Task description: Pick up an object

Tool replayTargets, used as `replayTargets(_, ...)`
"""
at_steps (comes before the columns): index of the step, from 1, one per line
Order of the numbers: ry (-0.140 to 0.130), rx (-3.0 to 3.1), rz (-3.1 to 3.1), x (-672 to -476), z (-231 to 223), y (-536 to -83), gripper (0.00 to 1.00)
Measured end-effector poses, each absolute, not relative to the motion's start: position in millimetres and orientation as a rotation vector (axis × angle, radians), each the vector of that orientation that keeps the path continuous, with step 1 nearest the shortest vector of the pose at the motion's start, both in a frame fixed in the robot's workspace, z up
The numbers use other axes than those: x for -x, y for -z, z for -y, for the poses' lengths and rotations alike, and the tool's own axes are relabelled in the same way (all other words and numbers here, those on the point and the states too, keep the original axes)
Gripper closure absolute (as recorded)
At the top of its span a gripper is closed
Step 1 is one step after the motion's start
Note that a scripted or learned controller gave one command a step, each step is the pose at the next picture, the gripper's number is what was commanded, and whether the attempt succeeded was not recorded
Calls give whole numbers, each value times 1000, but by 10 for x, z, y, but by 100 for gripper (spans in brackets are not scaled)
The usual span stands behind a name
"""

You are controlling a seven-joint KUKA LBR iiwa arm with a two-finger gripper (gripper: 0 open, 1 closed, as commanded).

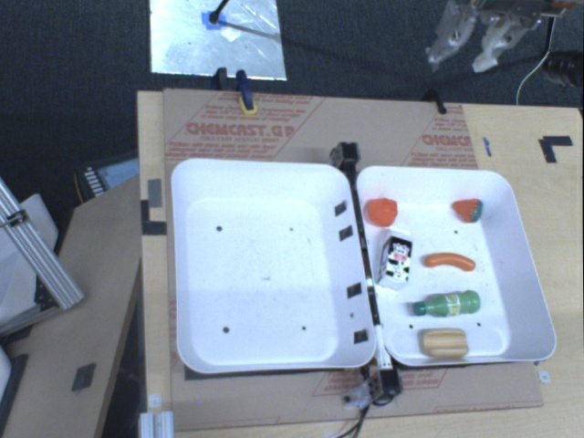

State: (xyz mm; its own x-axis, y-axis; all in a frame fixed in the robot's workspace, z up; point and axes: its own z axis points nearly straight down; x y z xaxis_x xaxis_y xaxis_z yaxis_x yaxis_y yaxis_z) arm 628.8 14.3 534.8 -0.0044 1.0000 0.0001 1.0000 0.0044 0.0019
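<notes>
High above the worktop [301, 121], beyond the far edge of the right bin [525, 235], hangs the end effector [465, 48] with fingers spread and nothing between them, probably parked clear so the camera sees everything. Candidates lie apart in that bin: tomato [381, 212], strawberry [468, 210], sausage [449, 262], green bottle [447, 305], bread roll [443, 342], patterned carton [397, 260]
</notes>
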Motion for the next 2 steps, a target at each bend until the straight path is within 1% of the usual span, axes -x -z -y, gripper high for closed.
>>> replayTargets(1,-5,-2211,-2226,-6292,-144,-5463,100)
replayTargets(2,-5,-2211,-2227,-6291,-144,-5460,0)
